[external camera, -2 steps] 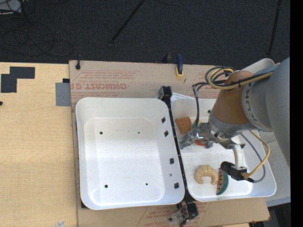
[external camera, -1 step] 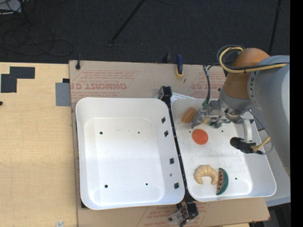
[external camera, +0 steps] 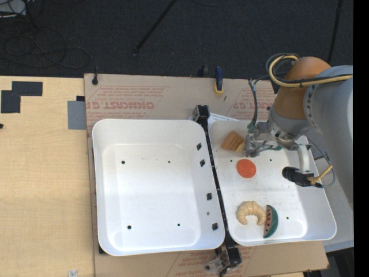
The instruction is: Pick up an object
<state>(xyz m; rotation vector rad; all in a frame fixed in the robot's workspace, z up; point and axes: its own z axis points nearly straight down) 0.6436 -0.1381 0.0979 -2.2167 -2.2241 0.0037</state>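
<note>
Arm reaching from right — end effector pointed down.

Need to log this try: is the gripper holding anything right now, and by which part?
Cannot be told. The gripper is low in the right bin, right beside the tan block, but nothing visibly sits between its fingers.

Tan wedge, red disc, croissant, melon slice; right bin.

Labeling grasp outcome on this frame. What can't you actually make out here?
- Gripper: camera view; too small and dark against the wrist to tell how it is set.
- Tan block: its right side sits against the gripper; contact or grasp unclear.
- Watermelon slice: touching the croissant or just beside it, cannot tell.
- Right bin: upper right part is covered by the arm.
</note>
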